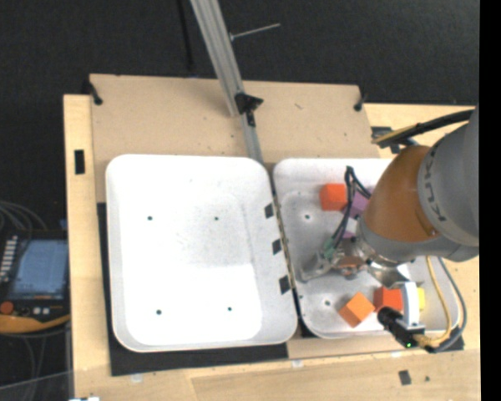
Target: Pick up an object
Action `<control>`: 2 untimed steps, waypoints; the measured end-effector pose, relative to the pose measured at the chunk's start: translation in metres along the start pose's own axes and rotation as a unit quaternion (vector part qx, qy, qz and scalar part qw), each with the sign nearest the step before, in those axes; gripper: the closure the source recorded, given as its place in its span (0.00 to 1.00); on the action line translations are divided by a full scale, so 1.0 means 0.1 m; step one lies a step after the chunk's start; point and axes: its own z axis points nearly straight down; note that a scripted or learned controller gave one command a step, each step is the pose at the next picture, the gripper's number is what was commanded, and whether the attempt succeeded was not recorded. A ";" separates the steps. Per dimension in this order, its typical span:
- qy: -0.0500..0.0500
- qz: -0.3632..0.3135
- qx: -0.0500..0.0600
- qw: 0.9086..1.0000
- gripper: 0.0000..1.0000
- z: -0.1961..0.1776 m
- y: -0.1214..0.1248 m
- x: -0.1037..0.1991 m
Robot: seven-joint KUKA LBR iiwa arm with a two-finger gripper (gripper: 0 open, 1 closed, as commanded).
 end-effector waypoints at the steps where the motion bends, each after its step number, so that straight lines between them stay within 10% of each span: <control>1: 0.000 0.004 -0.002 1.000 1.00 -0.11 0.01 -0.01; 2: 0.000 -0.003 -0.002 1.000 1.00 -0.56 0.02 0.03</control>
